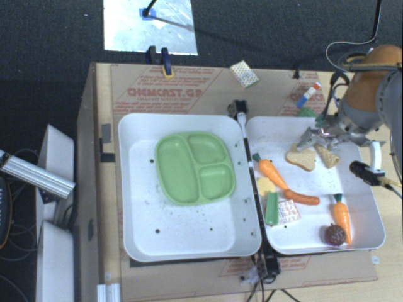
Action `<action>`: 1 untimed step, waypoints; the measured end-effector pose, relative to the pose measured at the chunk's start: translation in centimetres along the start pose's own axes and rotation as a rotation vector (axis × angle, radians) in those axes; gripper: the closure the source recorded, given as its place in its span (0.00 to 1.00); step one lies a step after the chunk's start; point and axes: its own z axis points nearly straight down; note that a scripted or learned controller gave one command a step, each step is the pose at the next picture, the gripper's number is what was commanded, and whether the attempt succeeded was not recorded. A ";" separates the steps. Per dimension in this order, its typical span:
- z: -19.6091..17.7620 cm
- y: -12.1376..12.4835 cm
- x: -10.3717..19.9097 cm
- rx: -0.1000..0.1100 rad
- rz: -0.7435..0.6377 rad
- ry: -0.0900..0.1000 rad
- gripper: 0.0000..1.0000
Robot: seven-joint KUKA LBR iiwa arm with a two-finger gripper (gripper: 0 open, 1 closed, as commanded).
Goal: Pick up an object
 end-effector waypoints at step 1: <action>-1.1 0.1 0.0 -0.002 -0.002 -0.001 1.00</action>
